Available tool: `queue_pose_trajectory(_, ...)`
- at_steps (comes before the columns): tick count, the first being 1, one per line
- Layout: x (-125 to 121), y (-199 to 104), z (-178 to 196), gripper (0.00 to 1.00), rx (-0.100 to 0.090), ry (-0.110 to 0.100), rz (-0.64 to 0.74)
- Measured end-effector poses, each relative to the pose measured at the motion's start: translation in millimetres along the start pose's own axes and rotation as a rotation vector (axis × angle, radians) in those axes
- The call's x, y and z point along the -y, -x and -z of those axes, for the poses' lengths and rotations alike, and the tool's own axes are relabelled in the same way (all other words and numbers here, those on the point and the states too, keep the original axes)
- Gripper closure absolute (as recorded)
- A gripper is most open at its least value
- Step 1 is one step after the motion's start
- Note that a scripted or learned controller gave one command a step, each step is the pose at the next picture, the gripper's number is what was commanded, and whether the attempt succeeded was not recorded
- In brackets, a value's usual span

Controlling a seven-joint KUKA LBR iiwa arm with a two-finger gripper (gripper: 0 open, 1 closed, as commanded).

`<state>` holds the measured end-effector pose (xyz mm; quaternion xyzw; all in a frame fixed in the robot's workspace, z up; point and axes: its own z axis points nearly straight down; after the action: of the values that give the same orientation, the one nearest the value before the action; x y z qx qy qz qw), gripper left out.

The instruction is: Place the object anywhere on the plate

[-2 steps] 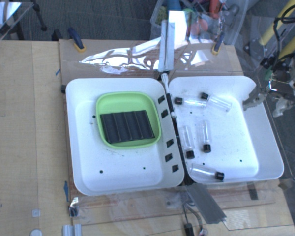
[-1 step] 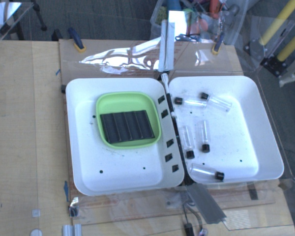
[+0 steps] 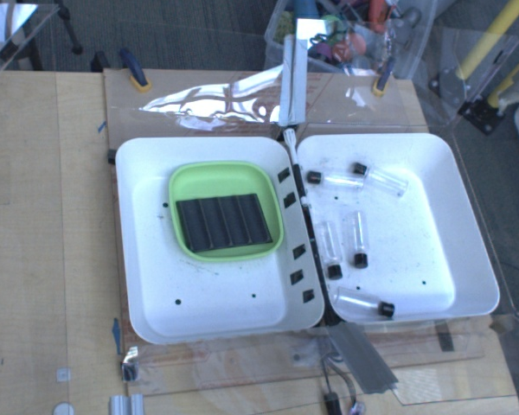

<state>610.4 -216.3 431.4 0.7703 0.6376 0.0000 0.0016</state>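
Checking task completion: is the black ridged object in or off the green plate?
In. The black ridged object lies flat inside the green plate, within its rim, in the left bin.

Dark ridged block (image 3: pixel 223 222) lies on green plate (image 3: pixel 226 180); right bin (image 3: pixel 467 232) holds seemingly five clear vials (image 3: pixel 357 233).

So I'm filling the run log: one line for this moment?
square green plate in left white bin | black ribbed block on plate | clear black-capped vials in right white bin
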Motion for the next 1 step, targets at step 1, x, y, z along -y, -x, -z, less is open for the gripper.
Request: queue_pose_trajectory(1,-55.8,-13.9,3.3,0.00,0.000,0.000,-0.107)
